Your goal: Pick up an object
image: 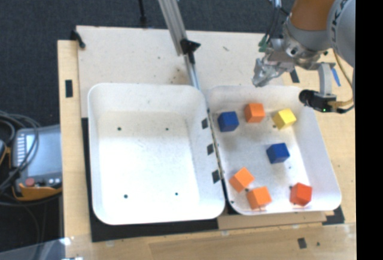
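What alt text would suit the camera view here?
The end effector hovers above the far rim of the right bin, which holds seven small blocks: two blue, three orange, one yellow, one red-orange. The left bin sits alongside.

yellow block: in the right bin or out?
In. The yellow block lies on the floor of the right bin, near its far edge, apart from the gripper above the rim.

Right bin [328,157] has seven little cubes scattered loose: two blue [227,121], three orange [255,112], one yellow [285,118], one red-orange [301,194].
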Motion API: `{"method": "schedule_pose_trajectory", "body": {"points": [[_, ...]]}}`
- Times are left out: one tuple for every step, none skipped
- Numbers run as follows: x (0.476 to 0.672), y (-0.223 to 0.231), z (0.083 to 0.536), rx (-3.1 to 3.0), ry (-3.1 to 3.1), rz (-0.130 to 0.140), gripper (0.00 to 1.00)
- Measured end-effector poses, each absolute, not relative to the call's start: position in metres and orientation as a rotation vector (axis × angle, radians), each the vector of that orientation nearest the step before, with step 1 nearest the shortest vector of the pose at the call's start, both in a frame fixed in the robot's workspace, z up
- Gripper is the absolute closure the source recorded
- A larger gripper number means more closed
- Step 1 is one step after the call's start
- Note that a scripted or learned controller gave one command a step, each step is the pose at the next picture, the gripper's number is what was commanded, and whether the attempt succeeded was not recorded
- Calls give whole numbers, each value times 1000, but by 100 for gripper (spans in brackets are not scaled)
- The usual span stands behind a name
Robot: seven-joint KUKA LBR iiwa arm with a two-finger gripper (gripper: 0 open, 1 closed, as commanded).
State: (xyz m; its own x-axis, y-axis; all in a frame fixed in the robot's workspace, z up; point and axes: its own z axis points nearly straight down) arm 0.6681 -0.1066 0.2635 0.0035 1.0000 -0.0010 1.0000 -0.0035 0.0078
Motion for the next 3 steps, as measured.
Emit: {"method": "schedule_pose_trajectory", "body": {"points": [[645, -55, 269, 2215, 2229, 2, 100], [629, -13, 268, 2215, 2229, 1, 100], [604, 39, 252, 2215, 2230, -1, 100]]}}
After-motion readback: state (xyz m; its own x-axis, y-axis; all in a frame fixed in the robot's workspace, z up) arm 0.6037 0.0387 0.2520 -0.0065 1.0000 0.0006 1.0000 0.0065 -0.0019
